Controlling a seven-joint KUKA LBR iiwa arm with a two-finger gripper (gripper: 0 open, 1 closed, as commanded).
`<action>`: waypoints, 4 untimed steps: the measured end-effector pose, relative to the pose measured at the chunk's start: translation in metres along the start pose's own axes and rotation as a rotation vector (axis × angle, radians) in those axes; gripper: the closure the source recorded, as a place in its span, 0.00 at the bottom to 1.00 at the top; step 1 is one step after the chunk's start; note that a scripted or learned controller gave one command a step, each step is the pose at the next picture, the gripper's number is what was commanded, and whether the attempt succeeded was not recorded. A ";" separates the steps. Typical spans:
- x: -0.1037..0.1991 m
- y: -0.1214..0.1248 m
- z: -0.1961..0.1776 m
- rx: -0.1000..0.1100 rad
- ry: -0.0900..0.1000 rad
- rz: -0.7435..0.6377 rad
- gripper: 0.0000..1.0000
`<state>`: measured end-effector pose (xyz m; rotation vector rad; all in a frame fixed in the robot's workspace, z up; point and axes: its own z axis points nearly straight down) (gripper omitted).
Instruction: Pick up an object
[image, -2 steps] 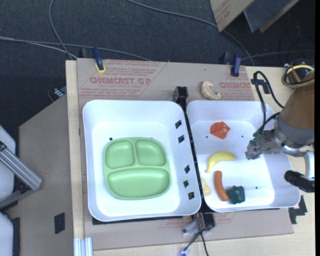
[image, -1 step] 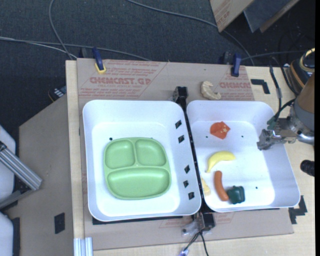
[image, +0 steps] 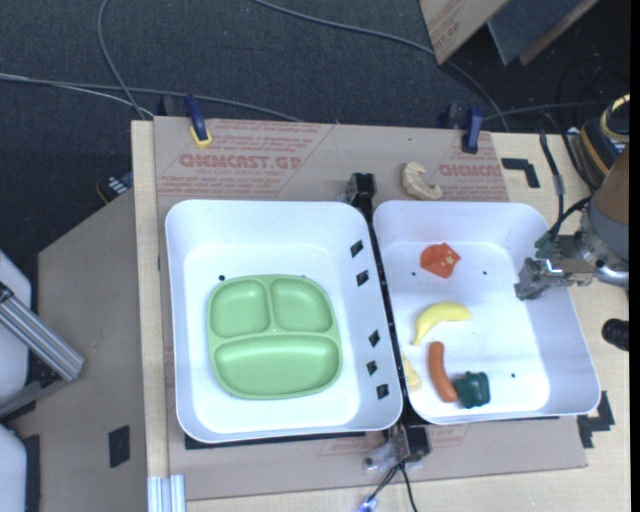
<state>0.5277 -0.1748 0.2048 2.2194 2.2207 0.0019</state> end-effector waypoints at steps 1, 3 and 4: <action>0.047 0.002 -0.011 0.002 0.002 -0.004 1.00; 0.159 -0.003 -0.023 0.001 0.003 -0.006 1.00; 0.219 -0.009 -0.013 0.006 0.004 -0.006 1.00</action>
